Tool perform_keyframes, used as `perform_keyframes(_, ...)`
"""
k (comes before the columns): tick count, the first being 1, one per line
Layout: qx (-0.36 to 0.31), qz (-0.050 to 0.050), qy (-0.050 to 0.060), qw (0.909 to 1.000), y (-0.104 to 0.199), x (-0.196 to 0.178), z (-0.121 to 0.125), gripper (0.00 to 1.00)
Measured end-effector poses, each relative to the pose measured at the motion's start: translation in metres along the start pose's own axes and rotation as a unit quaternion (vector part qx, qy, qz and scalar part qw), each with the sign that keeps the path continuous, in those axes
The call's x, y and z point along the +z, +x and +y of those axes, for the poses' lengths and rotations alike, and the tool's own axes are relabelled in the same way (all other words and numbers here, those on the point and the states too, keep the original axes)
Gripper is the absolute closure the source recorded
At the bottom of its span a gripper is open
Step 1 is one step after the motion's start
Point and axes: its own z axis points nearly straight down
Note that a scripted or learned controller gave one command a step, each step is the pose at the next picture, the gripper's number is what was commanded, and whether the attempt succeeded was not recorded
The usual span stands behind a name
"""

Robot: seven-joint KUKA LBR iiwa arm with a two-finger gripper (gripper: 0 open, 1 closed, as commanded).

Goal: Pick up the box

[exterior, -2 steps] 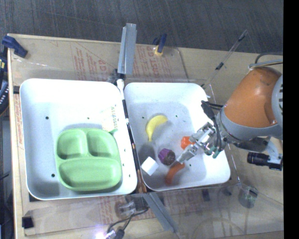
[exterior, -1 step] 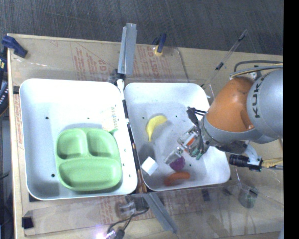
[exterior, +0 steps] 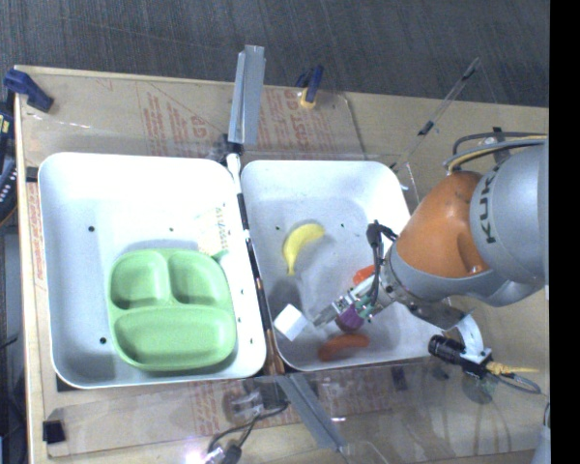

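Arm low over the right bin, reaching toward the box

Camera view: the box [exterior: 288,322], small and white, lies near the right bin's [exterior: 271,191] lower left corner, close against the dividing wall, so a slanted reach suits it. The pincer [exterior: 346,311] hangs just right of the box; whether it is released or clenched cannot be told. A yellow banana [exterior: 303,243] lies farther up the bin, a reddish sausage-like item [exterior: 344,347] below the pincer. The green tray [exterior: 171,307] occupies the left bin [exterior: 68,191] on the desk [exterior: 126,114].
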Motion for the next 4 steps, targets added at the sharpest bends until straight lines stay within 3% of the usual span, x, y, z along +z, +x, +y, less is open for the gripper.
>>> perform_keyframes(1,0.130,-0.002,-0.002,0.9914,0.006,-0.106,0.019,0.00)
perform_keyframes(2,0.152,-0.001,0.000,0.9884,0.033,0.001,0.013,0.00)
perform_keyframes(3,0.150,0.000,0.000,0.9888,0.033,-0.008,0.014,1.00)
perform_keyframes(4,0.149,0.000,0.000,0.9888,0.033,-0.008,0.014,0.00)
